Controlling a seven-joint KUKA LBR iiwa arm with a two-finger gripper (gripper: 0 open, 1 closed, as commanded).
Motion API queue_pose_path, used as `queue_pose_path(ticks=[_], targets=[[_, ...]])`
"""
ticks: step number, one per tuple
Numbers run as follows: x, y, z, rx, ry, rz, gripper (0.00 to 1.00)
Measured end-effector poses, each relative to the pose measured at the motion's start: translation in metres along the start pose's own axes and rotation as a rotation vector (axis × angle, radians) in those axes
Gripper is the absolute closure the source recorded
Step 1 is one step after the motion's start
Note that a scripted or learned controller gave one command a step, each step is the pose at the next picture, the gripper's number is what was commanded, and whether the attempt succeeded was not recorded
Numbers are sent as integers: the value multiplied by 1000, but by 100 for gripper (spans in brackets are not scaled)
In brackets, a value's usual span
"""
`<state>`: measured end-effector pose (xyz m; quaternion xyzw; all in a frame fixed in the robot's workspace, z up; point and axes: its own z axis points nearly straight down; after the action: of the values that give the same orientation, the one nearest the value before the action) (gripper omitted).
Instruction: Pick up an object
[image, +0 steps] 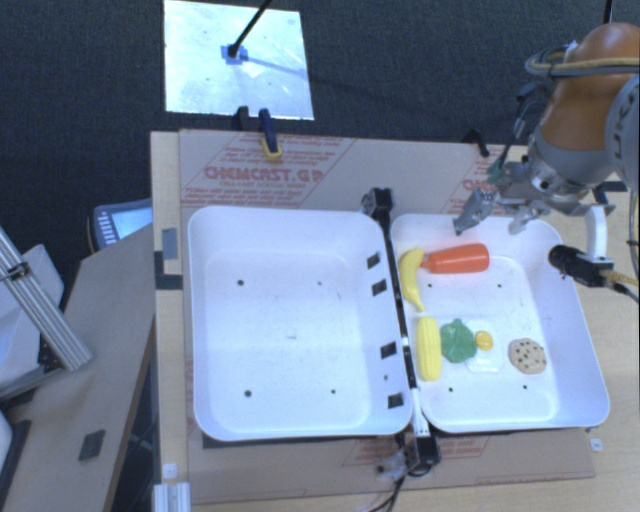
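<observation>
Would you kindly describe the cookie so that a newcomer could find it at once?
Look in the right bin, at its near right part. The cookie lies there alone, right of the fried egg. It alone is a flat, tan, round disc with dark specks.

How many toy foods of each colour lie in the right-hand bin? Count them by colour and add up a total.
Yellow: 2, the banana and the corn cob
Orange: 1, the carrot
Green: 1, the leafy vegetable
White with a yellow centre: 1, the fried egg
Brown: 1, the cookie
Total: 6
</observation>
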<state>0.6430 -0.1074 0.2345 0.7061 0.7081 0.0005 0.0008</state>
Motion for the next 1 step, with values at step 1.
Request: queue_pose_path(ticks=[1], targets=[[0, 1, -11, -4, 0, -3, 100]])
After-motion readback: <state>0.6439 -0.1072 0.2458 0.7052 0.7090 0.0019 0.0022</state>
